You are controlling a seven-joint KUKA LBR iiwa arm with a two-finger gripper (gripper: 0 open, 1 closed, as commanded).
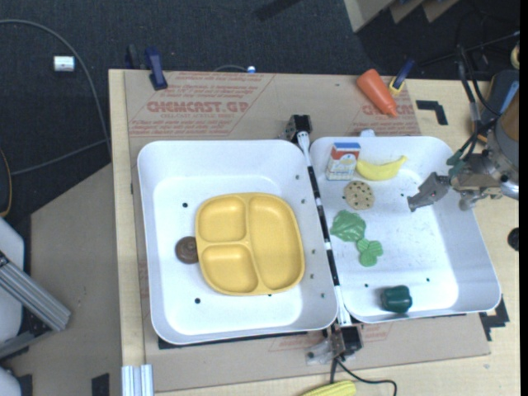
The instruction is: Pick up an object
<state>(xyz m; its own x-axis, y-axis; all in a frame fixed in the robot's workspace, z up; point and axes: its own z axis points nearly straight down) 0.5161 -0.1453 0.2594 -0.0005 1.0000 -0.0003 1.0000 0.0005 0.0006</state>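
Rightward, we see bare floor in the right bin (462, 254) beyond the banana (380, 168); our gripper (445, 193) hangs there, fingers spread, grasping nothing.

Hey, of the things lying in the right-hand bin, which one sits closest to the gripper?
The yellow banana. It lies just left of the gripper, nearer than the cookie, carton or green pieces.

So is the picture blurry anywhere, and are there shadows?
In the camera view the whole picture is a bit soft and grainy; the gripper at the right looks the fuzziest. Light is even, with a thin soft shadow around the yellow plate in the left bin. No strong glare on the right bin.
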